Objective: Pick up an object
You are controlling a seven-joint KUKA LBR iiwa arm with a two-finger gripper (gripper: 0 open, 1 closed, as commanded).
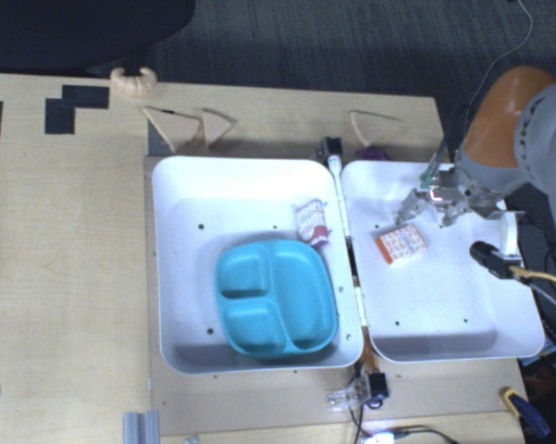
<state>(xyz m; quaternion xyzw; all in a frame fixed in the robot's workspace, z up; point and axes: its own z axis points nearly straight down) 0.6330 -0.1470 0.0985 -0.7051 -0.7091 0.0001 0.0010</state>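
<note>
A small orange and white patterned box (401, 243) lies flat in the right bin (444, 322), near its upper left. My gripper (429, 208) hangs just up and right of the box, over the same bin, with its fingers spread apart and nothing between them. In the left bin (180, 248) a blue divided tray (276, 296) lies low in the middle, and a small white and red packet (312, 221) rests by the bin's right wall.
The grey arm with its orange band (500, 123) comes in over the right bin's upper right corner. Black cables (504, 262) run along that bin's right rim. A purple object (375, 154) peeks out behind the right bin's far edge.
</note>
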